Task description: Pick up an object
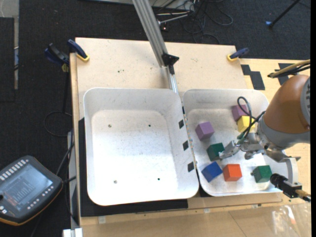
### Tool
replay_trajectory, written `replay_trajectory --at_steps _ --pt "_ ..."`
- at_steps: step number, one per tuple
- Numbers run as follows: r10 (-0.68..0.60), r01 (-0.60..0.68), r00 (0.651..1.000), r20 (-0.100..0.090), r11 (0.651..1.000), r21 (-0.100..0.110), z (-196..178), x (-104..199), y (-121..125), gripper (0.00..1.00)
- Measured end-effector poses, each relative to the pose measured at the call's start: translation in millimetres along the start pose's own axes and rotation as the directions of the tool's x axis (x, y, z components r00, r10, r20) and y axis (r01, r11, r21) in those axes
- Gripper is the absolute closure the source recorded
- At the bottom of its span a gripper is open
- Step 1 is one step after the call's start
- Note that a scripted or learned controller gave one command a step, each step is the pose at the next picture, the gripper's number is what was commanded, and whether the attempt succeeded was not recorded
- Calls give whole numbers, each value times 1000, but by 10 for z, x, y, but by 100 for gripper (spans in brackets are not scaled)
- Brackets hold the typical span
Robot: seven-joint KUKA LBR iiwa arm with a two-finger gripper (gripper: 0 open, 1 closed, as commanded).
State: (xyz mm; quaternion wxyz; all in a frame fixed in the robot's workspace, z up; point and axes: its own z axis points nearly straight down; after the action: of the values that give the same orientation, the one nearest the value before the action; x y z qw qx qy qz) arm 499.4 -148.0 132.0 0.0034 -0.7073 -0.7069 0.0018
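The tool (230,151) hangs low in the right bin (223,97), beside the dark green cube (215,150). Whether it grips anything, I cannot tell.

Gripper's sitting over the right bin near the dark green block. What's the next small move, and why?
Probably a short drop straight down onto the dark green block. The gripper hovers at that block's right edge, and nothing shows between its tips. The blue block and orange block lie just below it in the view, so any sideways drift risks nudging them.
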Motion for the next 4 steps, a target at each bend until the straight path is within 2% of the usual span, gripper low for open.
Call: replay_trajectory --at_steps 1,2,3,4 --pt "0 0 1000 3 1000 -10 -140 -10 26 100" --pt "-2 2 1000 4 1000 -13 -569 -43 66 100" --pt "-3 3 1000 4 1000 -12 -752 -45 80 100" --pt "-8 8 1000 2 1000 -10 -782 416 149 100"
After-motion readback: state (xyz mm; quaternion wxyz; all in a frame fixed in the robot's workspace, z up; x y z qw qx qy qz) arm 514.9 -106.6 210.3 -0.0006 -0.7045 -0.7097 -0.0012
